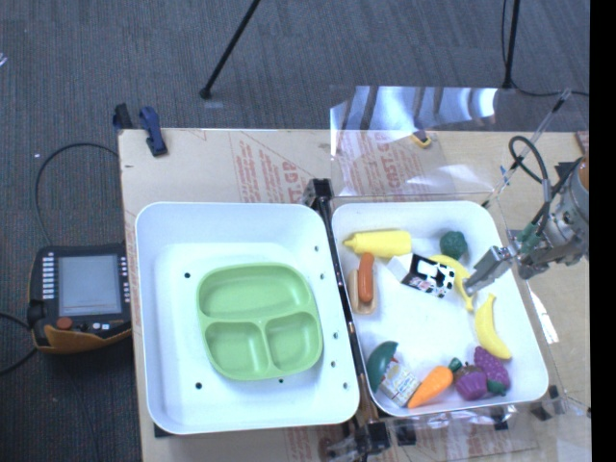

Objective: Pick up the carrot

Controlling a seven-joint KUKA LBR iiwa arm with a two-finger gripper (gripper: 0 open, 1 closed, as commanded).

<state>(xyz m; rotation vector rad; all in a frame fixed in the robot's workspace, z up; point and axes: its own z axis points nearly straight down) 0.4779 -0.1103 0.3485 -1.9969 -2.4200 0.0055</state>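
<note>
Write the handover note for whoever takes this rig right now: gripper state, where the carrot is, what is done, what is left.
Gripper: over the right bin's right side, near the upper end of the banana; it holds nothing that I can see, and whether it is open is unclear.
Carrot: lying at the right bin's near edge, between a small packet and the purple grapes, well away from the gripper.
Left bin: holds the green divided tray.
Done: nothing yet; the carrot is not picked.
Left: bring the gripper over the carrot, descend, grasp, lift.
</note>
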